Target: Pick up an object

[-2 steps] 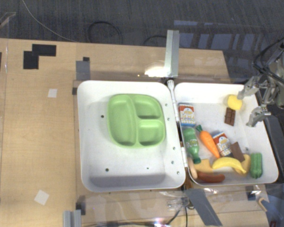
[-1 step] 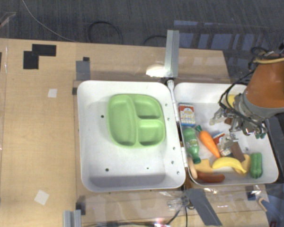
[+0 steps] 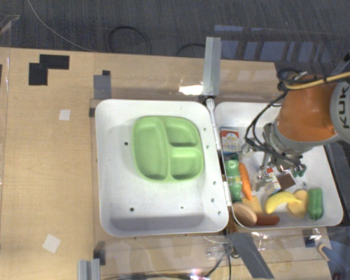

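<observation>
The desk (image 3: 46,174) carries 2 white bins. The left bin (image 3: 114,214) lies well to the gripper's left and holds a green divided tray (image 3: 166,147), not what the gripper is near. The right bin (image 3: 332,174) sits under the arm (image 3: 306,112) and holds all the small items.

The gripper (image 3: 275,175) hangs low over that clutter; whether it is apart or together I cannot tell, as wrist and cables hide it.

Candidates, largest first: a yellow banana (image 3: 282,202) just below the gripper, a green vegetable (image 3: 315,203) below and to its right, an orange carrot (image 3: 245,181) just to its left, and a brown egg-like piece (image 3: 244,214) further down-left.

The banana looks the best target. Judging from the crowding, the descent should be straight, centred across the banana's narrow width, to avoid nudging its neighbours.
</observation>
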Motion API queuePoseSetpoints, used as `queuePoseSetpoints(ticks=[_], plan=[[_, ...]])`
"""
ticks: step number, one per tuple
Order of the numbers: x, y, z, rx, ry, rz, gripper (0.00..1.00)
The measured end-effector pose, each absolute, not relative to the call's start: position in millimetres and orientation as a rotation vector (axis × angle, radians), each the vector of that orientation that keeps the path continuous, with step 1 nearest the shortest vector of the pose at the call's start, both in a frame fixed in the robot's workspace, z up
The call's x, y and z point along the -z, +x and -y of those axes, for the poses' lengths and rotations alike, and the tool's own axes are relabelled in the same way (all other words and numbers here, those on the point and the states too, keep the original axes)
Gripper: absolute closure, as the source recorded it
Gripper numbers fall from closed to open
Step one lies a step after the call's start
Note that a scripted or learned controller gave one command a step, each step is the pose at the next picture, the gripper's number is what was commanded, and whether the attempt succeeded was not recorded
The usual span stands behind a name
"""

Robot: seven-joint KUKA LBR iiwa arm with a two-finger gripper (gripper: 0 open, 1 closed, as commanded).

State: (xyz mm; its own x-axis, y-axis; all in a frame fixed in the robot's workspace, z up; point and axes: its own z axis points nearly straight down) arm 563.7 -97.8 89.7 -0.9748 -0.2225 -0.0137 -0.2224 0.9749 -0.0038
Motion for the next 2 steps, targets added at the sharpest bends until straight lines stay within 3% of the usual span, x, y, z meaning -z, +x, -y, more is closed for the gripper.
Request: queuePoseSetpoints(ticks=[1, 2], plan=[[-90.3, 532.9, 87.1, 0.005, -0.064, -3.123, 0.0], [-113.3, 576.2, 99.9, 0.002, -0.219, -3.122, 0.0]])
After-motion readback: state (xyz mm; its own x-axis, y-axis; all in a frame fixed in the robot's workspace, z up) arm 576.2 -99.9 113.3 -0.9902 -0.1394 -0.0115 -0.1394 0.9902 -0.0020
